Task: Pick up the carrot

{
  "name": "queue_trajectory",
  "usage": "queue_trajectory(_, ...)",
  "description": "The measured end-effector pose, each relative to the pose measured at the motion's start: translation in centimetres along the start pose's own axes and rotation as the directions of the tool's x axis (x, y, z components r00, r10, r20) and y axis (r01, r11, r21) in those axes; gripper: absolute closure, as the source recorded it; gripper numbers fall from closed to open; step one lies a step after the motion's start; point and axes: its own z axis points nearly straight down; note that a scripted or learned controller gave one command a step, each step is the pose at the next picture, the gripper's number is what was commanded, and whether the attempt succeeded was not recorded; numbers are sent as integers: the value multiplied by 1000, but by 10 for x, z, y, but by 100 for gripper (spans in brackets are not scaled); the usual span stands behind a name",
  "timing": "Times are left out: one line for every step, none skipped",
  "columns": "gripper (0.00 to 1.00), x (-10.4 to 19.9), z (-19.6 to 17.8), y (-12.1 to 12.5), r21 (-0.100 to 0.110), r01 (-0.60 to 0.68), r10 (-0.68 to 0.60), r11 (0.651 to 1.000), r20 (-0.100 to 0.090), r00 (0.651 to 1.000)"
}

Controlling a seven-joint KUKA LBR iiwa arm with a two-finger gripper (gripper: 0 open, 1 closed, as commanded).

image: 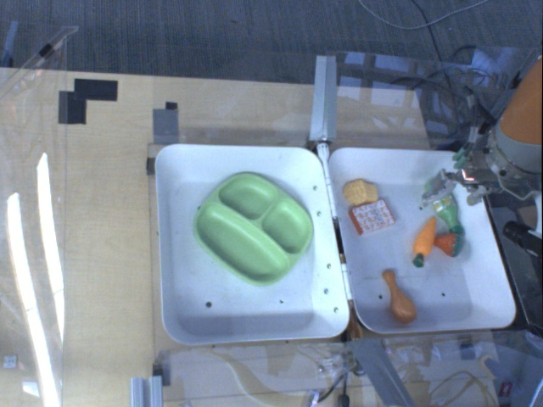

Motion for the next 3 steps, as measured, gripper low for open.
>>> queue_trajectory(0, -3, 86, -24, -12, 111, -111, 994, -5, 994)
queue_trajectory(100, -4, 77, -22, -14, 113, -113, 993, -1, 994)
queue_trajectory(100, 45, -19, 8, -5, 426, -426, 905, 4, 905)
